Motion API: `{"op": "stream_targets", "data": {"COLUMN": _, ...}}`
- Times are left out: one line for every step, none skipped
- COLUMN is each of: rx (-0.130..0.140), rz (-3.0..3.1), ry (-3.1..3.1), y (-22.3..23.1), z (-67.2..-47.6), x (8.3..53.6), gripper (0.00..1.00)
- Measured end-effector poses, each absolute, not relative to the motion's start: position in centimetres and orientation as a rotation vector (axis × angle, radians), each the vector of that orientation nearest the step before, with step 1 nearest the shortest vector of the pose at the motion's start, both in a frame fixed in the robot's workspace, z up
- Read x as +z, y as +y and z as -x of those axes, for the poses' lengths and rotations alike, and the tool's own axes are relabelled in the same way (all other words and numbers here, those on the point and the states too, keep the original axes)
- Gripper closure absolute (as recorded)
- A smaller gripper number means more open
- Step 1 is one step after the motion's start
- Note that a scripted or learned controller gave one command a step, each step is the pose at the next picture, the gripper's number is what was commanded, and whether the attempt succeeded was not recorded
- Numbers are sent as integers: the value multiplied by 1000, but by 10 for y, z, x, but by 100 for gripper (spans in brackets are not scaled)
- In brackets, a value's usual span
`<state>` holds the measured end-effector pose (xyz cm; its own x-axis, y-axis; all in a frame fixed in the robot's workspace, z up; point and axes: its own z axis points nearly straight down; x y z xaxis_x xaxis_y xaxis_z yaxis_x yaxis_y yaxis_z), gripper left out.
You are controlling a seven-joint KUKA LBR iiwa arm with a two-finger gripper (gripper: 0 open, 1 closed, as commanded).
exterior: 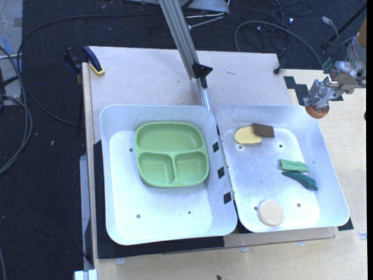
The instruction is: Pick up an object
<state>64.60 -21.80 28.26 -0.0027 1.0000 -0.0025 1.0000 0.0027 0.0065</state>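
My gripper [319, 101] hangs at the far right, over the back right corner of the right bin [326, 156]. A small orange round object [317, 111] sits at its fingertips, and the gripper is shut on it, raised above the bin's rim. Lower in the right bin lie a yellow oval piece [247, 136] touching a brown block [263, 130], a light green piece [293, 165], a dark teal piece [303, 181] and a beige round disc [270, 213].
The left bin [116, 214] holds a green divided plate [172, 154]. A slanted metal pole [180, 34] rises from between the bins at the back. Cables lie on the dark floor behind the bench.
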Motion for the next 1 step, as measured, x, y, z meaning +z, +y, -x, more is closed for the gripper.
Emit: {"op": "stream_targets", "data": {"rx": -1, "rz": -2217, "ry": 2229, "y": -164, "z": -621, "x": 283, "gripper": 100}}
